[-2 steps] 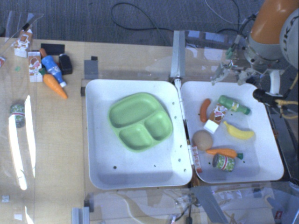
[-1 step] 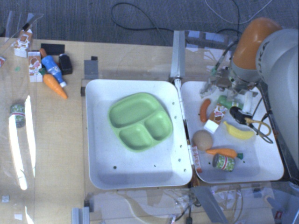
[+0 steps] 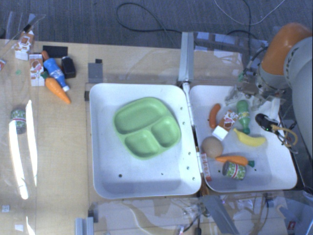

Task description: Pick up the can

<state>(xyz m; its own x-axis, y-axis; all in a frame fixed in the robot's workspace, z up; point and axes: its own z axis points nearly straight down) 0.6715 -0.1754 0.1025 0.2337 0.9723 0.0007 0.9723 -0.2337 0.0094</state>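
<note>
The gripper [image 3: 248, 88] hovers at the right bin's [image 3: 283, 180] far side, its grasp impossible to judge; it should travel nearward to the small green-and-red labelled can [image 3: 234, 170]; avoid the orange carrot [image 3: 232, 159] just beside it.

The arm [image 3: 288, 58] runs off the right edge, its claw [image 3: 247, 89] blurred.

a pale wooden surface [image 3: 58, 146] fills the lower frame, running from 9 o'clock across toward 3 o'clock. beyond its far edge, from 10 to 2 o'clock, lies dark grey-blue carpeted floor [image 3: 98, 9], with thin black cables [image 3: 151, 18] looping over it near 12 and 1 o'clock. bright streaks of reflected light [image 3: 17, 151] glare on a clear sheet at 8 o'clock. a metal bracket [image 3: 186, 58] stands up near 12 o'clock.
</note>
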